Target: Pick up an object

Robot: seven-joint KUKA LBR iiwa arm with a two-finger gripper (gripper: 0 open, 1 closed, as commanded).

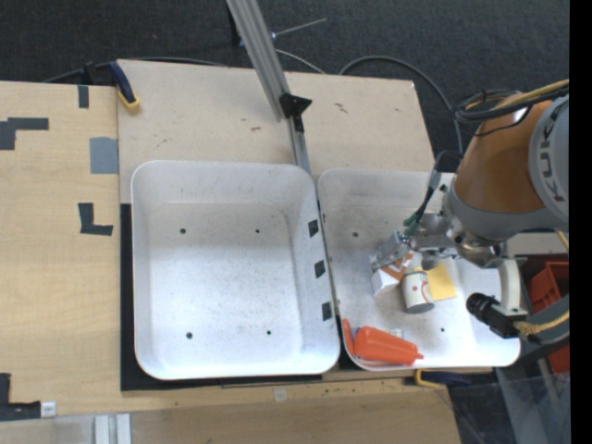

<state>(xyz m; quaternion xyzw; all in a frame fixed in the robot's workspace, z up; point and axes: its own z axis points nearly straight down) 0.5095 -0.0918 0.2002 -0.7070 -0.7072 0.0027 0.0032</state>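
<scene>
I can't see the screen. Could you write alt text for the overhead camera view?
A grey and orange robot arm reaches from the right into the right-hand white bin, its tool low over a small cluster: an orange carrot-shaped toy, a white cylinder and a yellow block. The left bin sits beside it on a wooden bench.

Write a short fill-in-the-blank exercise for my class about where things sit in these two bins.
1. The orange object lies in the ____ bin.
2. The end effector is above the ____ bin.
3. The yellow object lies beside a small ____ cylinder.

Missing words: right; right; white
</scene>
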